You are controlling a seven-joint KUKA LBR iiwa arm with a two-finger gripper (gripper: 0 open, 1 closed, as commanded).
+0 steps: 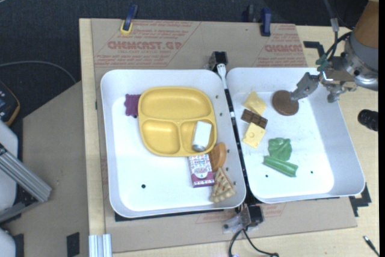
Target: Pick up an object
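Note:
The right bin [346,147] holds a brown round disc [286,103], two pale yellow wedges [256,103] [253,135], a dark brown bar [254,118] and a green toy vegetable [280,156]. My gripper [317,92] hangs over that bin's far right corner, open, its two fingers spread with nothing between them. The left finger [301,90] ends just right of the brown disc, close to its edge. The arm's grey wrist [361,63] comes in from the right.
The left bin [114,147] carries a yellow divided plate [176,120] with a white cylinder [203,135] in one compartment. A purple piece [131,104], a red carton [201,170], a brown roll [218,154] and a waffle [222,185] lie around it.

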